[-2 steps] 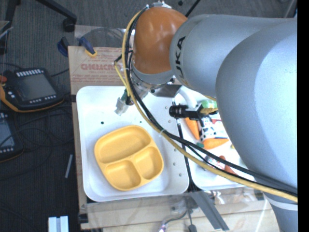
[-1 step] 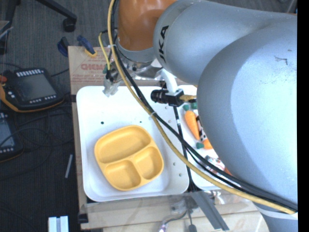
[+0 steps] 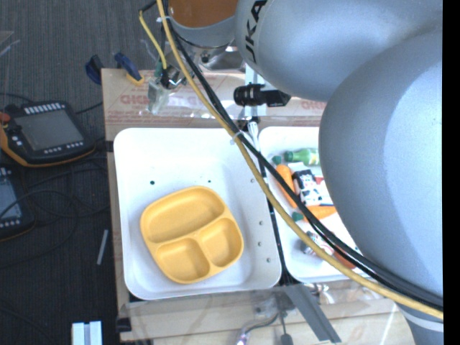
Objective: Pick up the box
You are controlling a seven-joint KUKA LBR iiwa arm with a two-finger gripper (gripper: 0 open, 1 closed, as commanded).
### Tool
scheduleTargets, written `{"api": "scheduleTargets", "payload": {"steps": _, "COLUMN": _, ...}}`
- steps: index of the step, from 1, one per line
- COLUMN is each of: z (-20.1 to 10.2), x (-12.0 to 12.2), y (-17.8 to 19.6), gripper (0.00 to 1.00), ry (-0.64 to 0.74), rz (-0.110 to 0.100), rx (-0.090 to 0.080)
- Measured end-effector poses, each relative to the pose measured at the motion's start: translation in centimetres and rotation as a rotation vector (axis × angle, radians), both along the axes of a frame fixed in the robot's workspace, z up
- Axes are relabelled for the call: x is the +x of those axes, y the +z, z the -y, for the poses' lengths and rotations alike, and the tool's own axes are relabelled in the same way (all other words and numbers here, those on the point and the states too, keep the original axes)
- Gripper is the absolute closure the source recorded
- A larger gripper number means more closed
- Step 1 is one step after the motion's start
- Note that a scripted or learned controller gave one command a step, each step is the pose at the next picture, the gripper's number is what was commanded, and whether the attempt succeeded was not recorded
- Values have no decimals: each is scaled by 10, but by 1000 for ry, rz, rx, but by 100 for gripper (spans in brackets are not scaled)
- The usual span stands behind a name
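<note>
Nearest us, a yellow divided plate (image 3: 191,233) lies in the left bin (image 3: 129,192). Beside it, the right bin (image 3: 277,142) holds the box (image 3: 307,187), white with black and red print, lying on an orange item (image 3: 286,176), with a green object (image 3: 302,156) just beyond. Farther up, the grey arm (image 3: 345,63) covers the pincer, so we cannot tell its state.

A yellow three-compartment plate (image 3: 191,233) lies in the left white bin (image 3: 136,164). Right of that bin, the grey arm (image 3: 345,56) overhangs the right bin (image 3: 302,268), where an orange-and-white box (image 3: 307,189) lies.
</note>
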State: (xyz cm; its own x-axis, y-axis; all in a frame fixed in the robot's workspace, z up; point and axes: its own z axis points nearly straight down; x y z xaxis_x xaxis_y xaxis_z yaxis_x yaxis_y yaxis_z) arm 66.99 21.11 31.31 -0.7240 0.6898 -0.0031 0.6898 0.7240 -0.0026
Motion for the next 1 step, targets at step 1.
{"api": "scheduleTargets", "payload": {"steps": 1, "z": 73, "x": -25, "y": 50, "gripper": 100, "ry": 477, "rz": -1, "rx": 2}}
